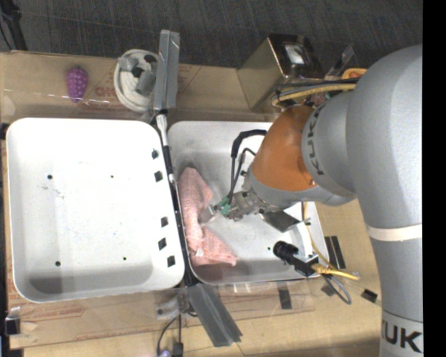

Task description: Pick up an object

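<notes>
Arm [379,125]: smooth grey rounded casing
Band [282,155]: orange, above the wrist
Cable [241,147]: thin, black, looped beside the wrist
Marking [401,337]: dark "KUK" letters on the lower casing

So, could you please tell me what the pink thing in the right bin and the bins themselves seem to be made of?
The pink thing looks like soft cloth, perhaps a towel: it lies rumpled in folds with a matte, slightly fuzzy surface. The right bin and the left bin look like moulded hard plastic, smooth and faintly glossy, with rounded corners and soft reflections; coated metal cannot be ruled out.
</notes>
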{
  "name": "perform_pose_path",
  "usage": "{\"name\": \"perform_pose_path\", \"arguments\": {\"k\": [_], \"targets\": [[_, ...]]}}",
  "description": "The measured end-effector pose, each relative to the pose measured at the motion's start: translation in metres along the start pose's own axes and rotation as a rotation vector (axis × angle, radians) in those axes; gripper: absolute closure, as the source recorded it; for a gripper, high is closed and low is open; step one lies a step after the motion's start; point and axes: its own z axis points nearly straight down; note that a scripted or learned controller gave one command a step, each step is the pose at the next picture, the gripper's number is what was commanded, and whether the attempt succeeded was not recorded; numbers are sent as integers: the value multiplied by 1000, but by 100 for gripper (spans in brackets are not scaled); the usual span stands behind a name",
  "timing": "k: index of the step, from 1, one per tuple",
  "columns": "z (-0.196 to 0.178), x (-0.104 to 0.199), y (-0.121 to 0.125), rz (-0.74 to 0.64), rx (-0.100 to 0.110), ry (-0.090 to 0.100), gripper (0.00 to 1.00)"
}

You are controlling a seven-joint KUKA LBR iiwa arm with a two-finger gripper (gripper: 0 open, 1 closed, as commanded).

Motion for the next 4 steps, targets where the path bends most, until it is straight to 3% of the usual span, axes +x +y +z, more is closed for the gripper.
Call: {"name": "perform_pose_path", "arguments": {"k": [1, 2, 3, 4], "targets": [[0, -13, 51, 57, -1, -1, 0], [-1, -33, 120, -67, -1, 0, 0], [0, -12, 54, -45, 0, -2, 0], [-1, -41, 125, -182, -2, 0, 0]]}}
